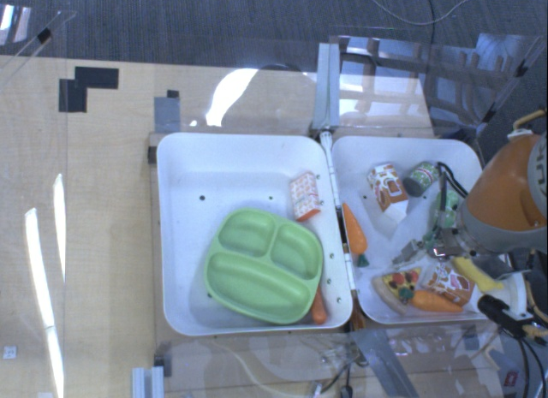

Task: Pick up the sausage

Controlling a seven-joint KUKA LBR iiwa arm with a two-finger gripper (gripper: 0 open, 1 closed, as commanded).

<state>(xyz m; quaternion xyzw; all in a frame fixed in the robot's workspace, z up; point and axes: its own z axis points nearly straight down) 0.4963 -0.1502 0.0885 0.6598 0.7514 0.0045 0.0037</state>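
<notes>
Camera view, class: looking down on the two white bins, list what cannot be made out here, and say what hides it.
- Gripper: small, part hidden under the grey and orange arm; finger state unclear.
- Orange sausage-like piece in the left white bin: mostly covered by the green divided plate.
- Yellow banana-like toy in the right white bin: partly under the arm.

Both white bins [171, 216] look like smooth moulded plastic with a soft sheen, the left one catching a bright glare near its far rim. The green divided plate [264, 265], well to the left of the gripper [421, 249], is matt plastic. The bench [86, 216] is pale wood-grain under clear glossy sheeting. The arm's orange band [512, 189] is smooth and satiny; the gripper's fingers glint like bare metal.
</notes>
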